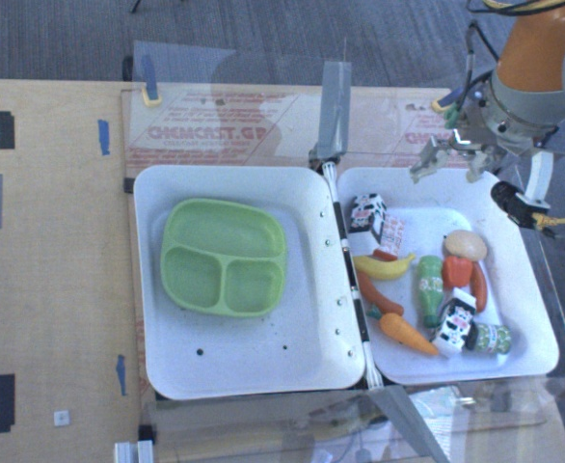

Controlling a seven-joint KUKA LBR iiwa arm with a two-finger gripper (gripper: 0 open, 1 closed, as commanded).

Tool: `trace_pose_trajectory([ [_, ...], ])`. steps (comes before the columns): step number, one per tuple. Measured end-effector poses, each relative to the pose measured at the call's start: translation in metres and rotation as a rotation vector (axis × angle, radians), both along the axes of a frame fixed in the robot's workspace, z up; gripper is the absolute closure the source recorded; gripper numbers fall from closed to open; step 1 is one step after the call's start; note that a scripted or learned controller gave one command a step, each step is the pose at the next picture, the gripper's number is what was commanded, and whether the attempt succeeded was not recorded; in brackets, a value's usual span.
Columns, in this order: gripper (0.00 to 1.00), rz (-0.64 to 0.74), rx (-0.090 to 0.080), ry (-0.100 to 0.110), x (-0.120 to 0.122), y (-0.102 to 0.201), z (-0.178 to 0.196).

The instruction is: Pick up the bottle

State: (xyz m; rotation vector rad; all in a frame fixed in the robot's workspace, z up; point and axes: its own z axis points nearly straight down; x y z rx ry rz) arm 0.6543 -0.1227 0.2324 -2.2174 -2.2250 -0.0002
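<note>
My gripper (453, 158) is hovering over the far rim of the right bin (538, 287), its two fingers spread wide and closing on nothing. The fingertips are hanging above the bin's back edge, clear of everything inside.

The green bottle (429, 291) is lying well below my fingers in the picture, toward the near side of the bin and slightly to the left, its length running roughly front to back. It is crowded: a banana (384, 265) is lying just to its left with its tip close to the bottle's cap, a red item (456, 271) is pressing in on its right, and a black-and-white milk carton (453, 323) is sitting at its lower end. A carrot (407, 333) is angling along the near side (touching or almost touching the carton, hard to say which).

Between my fingers and the bottle, the back of the bin is lying mostly bare, save for a second black-and-white carton (366, 211) near the left wall and a tan, rounded piece (465, 245) over the red item.

Further left, past the divider where the two rims are meeting, the left bin (157, 355) is holding a green sectioned plate (223, 258), with bare white floor around it.
</note>
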Motion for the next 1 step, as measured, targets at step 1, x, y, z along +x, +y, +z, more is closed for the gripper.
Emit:
trace_pose_trajectory([
  [1, 0.00, -0.126, 0.000, 0.000, -0.0626, 0.0001, -0.1221],
])
